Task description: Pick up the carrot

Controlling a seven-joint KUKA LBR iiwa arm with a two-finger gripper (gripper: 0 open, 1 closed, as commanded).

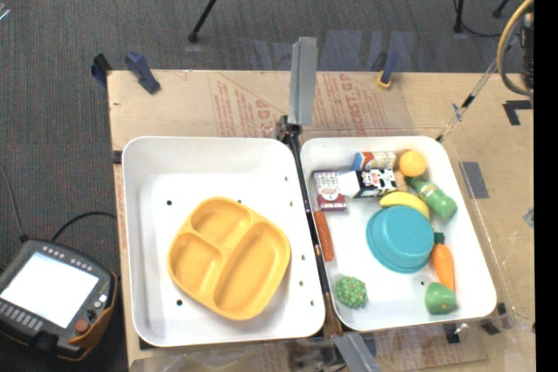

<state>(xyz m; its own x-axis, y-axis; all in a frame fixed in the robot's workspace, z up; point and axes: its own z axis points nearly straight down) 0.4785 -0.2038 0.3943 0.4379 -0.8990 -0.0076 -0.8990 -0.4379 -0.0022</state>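
Note:
The carrot point(444, 265) is orange with a green leafy top point(440, 299). It lies in the near right corner of the right white bin point(384, 296), its tip pointing away from the bench's front edge. Its left side sits close against the teal bowl point(400, 240), and the bin's right wall runs just to its right.
The right bin also holds a banana point(405, 201), a green bottle point(434, 198), a yellow fruit point(412, 163), small cartons point(377, 180), a red sausage point(323, 237) and a green bumpy ball point(350, 291). A yellow divided plate point(229, 257) fills the left bin point(148, 179).

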